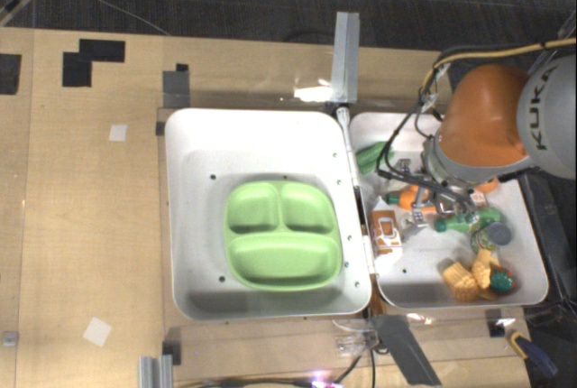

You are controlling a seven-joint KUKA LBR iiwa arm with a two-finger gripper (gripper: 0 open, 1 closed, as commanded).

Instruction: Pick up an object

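My gripper point(433, 207) hangs low over the middle of the right bin point(424, 287), under the orange wrist band point(482, 115). Small toys lie scattered around it. An orange piece point(405, 195) sits just to its left and a green piece point(462, 219) just to its right. An orange-and-white box point(386, 231) lies at the lower left. A green item point(367, 156) rests near the bin's left wall. A grey-blue round piece point(495, 235) and tan-yellow pieces point(462, 278) lie toward the front right. The arm hides whatever is directly beneath it.
The left bin point(194, 197) holds a light green divided plate point(283, 233). A grey metal post point(346, 57) stands behind the ridge between the bins. Black and yellow cables point(424, 97) loop beside the wrist. Wooden bench surface point(81, 224) extends to the left.
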